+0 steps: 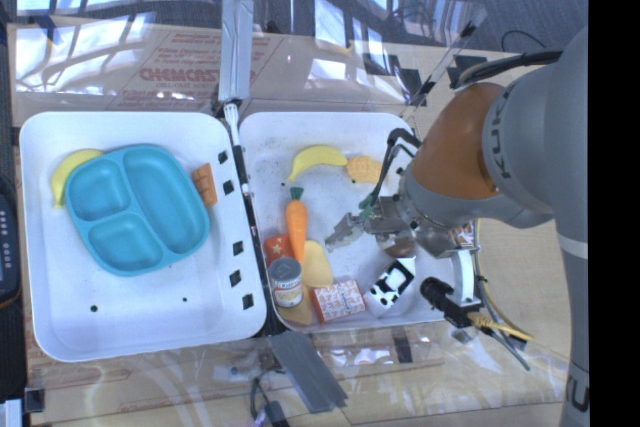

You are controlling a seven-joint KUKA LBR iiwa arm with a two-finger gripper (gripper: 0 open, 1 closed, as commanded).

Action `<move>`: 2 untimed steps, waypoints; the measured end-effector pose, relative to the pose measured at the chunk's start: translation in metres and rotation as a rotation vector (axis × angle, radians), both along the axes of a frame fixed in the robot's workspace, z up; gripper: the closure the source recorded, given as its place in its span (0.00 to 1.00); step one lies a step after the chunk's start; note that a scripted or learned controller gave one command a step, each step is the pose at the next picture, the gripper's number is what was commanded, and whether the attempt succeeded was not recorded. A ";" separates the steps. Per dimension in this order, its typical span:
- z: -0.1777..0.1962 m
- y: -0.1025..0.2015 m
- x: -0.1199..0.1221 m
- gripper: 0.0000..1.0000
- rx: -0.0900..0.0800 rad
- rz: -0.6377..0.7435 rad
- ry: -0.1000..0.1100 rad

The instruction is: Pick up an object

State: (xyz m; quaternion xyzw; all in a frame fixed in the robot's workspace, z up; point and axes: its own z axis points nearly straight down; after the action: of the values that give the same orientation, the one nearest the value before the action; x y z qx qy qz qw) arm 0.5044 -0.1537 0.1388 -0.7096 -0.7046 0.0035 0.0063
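Note:
My gripper (347, 229) hangs low over the middle of the right bin (262, 140), just right of an orange carrot (296, 221) with a green top. No object shows in its grasp. A yellow banana (318, 158) lies toward the bin's far side, with a yellow waffle-like piece (362, 169) beside it. Along the near edge sit a small can (286, 282), a pale yellow fruit (317, 264), a red patterned box (338, 299) and a black-and-white object (391, 284). The arm's orange band (455, 150) covers the bin's right part.
The left bin (60, 315) holds a blue divided plate (135, 206), a yellow banana-shaped piece (68, 171) tucked under the plate's left edge, and a small orange block (205, 184) at its right. A black-marked divider (238, 215) separates the bins. Cables (495, 323) trail at the right.

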 end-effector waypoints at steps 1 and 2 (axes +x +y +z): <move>-0.048 0.042 0.051 0.00 -0.002 0.097 -0.012; 0.054 0.087 0.042 0.00 -0.002 0.387 -0.017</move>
State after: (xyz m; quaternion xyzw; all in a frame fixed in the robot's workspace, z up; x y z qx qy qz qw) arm 0.5462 -0.0664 0.1931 -0.5610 -0.8278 -0.0005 -0.0011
